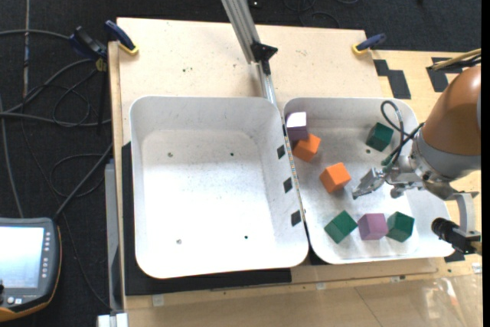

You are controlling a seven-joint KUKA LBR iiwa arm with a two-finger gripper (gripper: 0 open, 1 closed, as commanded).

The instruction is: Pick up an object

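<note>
Two white bins sat side by side; the left bin (pixel 153 165) lay bare. In the right bin (pixel 344 107), an orange cube (pixel 334 177) sat near centre, a purple cube (pixel 373 226) at five o'clock between two green cubes. The gripper (pixel 370 184) hovered just beside the orange cube at three o'clock, fingers apart, clasping nothing.
</note>
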